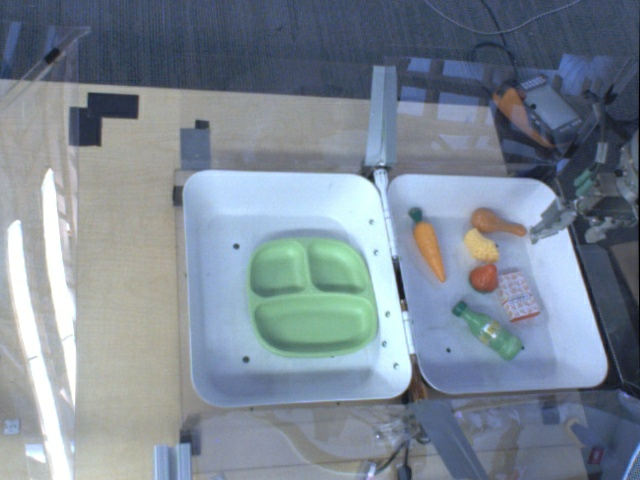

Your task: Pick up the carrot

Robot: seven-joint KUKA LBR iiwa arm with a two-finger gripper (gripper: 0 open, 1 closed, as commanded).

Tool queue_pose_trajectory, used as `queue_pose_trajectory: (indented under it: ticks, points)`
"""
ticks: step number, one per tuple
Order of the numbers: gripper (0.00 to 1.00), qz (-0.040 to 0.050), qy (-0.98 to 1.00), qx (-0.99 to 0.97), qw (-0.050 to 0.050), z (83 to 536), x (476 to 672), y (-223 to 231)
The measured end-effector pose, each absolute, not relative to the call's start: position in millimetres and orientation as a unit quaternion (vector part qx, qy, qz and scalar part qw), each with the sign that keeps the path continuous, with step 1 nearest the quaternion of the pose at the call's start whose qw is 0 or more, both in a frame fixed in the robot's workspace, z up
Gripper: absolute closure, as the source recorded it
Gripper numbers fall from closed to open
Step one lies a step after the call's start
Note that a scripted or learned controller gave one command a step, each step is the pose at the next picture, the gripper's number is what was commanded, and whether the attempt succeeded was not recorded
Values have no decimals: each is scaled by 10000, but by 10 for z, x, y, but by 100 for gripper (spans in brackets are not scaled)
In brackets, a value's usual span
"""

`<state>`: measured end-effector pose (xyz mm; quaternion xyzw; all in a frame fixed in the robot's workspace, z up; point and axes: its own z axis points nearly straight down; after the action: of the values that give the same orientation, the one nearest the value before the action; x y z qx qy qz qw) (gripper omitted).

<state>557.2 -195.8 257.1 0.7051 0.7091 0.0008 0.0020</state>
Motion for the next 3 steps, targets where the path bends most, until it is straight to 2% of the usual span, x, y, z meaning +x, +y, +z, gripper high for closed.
queue_pose_trajectory:
  ticks: [1, 2, 3]
  points:
    - [0, 10, 6884, 7253, 7, 1134, 5906, -1066]
    - [0, 28, 7169, 6972, 34, 886, 6216, -993]
    - [100, 39, 7177, 6963, 30, 997, 6227, -974]
